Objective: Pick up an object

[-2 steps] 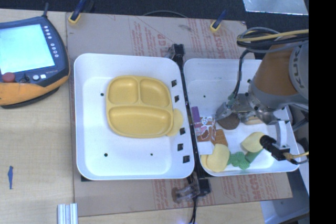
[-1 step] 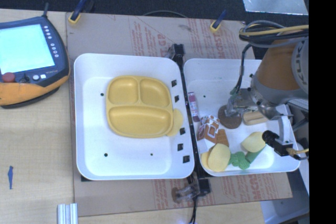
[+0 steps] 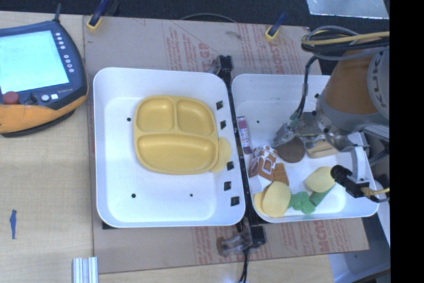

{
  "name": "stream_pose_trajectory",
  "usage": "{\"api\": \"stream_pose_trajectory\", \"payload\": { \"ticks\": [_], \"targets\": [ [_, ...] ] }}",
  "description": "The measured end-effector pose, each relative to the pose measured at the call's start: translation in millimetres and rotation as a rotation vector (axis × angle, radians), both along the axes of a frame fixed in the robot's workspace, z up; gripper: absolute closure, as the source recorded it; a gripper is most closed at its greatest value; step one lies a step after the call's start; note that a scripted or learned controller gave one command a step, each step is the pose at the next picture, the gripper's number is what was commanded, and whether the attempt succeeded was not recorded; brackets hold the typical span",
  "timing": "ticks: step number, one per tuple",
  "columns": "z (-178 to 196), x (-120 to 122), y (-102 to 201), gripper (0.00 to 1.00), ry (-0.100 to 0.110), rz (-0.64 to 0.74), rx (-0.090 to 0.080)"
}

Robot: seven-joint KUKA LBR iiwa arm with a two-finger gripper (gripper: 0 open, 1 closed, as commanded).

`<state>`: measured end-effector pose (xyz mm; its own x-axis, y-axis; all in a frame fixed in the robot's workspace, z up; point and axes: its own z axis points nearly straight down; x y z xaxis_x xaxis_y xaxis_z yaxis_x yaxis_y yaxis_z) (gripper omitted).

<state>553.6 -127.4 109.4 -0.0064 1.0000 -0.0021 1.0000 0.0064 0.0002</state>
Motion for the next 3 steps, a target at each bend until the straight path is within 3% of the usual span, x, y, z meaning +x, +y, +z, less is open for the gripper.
{"api": "stream_pose_trajectory", "payload": {
  "ticks": [2,3],
  "targets": [
    [-17.0,35.4,-17.9,0.00,-0.001,-0.001,0.001],
    [11.8,-40.2,-87.1,0.00,0.006,-0.008,0.004]
  ]
}}
